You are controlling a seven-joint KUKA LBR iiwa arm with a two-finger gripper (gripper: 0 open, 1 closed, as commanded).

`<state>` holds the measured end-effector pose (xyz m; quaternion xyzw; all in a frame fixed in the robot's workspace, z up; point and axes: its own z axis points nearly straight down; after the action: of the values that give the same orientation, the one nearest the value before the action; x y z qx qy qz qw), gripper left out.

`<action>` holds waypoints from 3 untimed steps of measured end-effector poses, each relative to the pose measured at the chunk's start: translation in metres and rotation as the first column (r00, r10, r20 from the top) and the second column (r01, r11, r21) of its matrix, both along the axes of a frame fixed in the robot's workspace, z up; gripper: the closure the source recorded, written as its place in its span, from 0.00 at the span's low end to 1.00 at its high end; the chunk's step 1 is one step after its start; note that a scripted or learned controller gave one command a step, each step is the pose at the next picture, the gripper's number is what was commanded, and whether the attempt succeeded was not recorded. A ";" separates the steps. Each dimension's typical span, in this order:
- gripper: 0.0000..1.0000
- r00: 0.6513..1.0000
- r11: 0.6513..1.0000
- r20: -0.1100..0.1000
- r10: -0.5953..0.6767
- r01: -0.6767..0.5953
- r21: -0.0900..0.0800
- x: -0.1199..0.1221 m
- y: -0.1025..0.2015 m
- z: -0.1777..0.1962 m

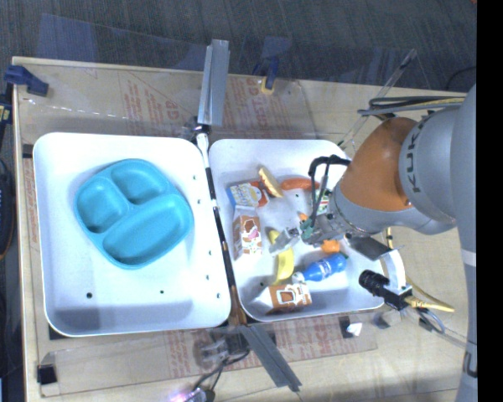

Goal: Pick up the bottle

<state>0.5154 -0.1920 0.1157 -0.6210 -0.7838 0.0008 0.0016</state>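
bottle: blue, orange cap, lying on its side in the right bin, toward that bin's lower right, cap end pointing up-right. pincer sits just above and slightly left of it in the view, near the cap end; no contact visible. can't tell from this angle what state the pincer is in, tip is buried in clutter and cables.

count, right bin: 1 bottle, 2 banana-like yellow pieces (one just left of the bottle, one near the top), 3 small cartons (one upper left, one below it, one orange-brown at the bottom edge, just below-left of the bottle), 1 orange-red item near the top. a few small bits around the pincer are too tangled to identify.

left bin: 1 blue divided tray, three compartments, roughly centred.

room: bottle is close to the right bin's lower wall and right side; yellow piece and bottom carton crowd its left and lower-left. arm body covers the bin's right edge. 2 bins touch along the middle wall. worktop open above and left of the bins.
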 end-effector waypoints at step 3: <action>1.00 1.000 1.000 -0.001 0.014 -0.014 0.001 -0.038 -0.018 -0.015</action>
<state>0.4779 -0.2099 0.1006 -0.6155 -0.7882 0.0008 0.0026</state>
